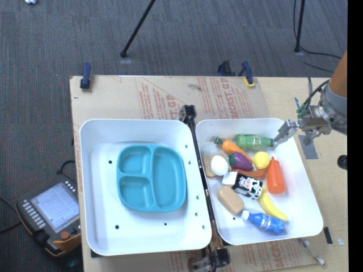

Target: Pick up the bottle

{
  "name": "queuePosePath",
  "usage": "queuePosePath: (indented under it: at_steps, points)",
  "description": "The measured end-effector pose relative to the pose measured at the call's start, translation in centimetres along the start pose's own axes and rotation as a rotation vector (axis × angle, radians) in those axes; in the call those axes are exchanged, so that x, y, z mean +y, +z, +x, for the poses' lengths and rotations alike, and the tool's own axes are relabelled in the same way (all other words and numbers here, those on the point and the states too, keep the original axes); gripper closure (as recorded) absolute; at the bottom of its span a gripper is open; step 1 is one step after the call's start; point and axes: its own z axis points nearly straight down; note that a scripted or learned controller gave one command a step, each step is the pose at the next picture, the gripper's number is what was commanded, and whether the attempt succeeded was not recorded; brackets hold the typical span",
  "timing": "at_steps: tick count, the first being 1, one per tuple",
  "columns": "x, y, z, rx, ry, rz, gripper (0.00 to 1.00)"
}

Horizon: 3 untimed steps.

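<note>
Grey claw (302, 130) hangs over right bin's (306, 177) far right rim; whether open or closed, cannot tell; nothing seen in it. Green bottle (253, 141) lies on its side just left of claw, along back wall. Carrot (232, 147) and lemon (261, 160) crowd it. Best approach, I'd judge: descend across bottle's width, mid-body, clear of neighbours.
</note>
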Motion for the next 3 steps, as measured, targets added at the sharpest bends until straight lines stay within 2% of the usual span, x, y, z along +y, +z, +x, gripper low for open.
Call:
queuePosePath:
  at_steps: [1,2,3]
  points:
    - [0.0,-1.0,0.0,0.001,-0.002,0.001,1.0]
    - [-3.6,-13.7,-0.8,-0.002,0.118,-0.005,1.0]
    - [-9.5,-17.5,-0.6,-0.001,0.276,-0.004,1.0]
